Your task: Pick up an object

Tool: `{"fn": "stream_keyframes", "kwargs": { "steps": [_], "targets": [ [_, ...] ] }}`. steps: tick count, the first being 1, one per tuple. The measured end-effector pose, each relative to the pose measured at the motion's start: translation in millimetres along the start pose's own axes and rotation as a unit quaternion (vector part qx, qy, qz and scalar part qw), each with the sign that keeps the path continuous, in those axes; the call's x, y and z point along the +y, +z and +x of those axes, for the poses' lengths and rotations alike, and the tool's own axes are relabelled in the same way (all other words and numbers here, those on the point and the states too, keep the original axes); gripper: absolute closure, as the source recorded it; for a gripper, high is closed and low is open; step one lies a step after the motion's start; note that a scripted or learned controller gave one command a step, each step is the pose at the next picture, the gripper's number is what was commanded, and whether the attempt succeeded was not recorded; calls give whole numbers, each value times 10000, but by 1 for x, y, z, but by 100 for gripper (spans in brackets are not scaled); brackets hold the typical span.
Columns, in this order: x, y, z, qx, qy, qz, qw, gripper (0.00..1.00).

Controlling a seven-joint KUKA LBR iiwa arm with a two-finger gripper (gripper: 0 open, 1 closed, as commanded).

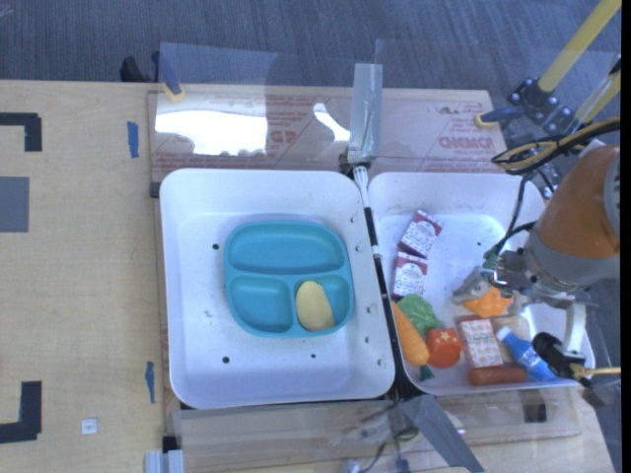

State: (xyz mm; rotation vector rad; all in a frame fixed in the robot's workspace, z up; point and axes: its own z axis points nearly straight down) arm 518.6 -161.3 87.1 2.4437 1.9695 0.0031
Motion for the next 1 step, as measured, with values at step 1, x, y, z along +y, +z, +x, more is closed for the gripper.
{"fn": "stream_keyframes", "kwargs": {
  "steps": [1],
  "targets": [
    [1,-10,0,0,9,-14,10000,100]
  ]
}}
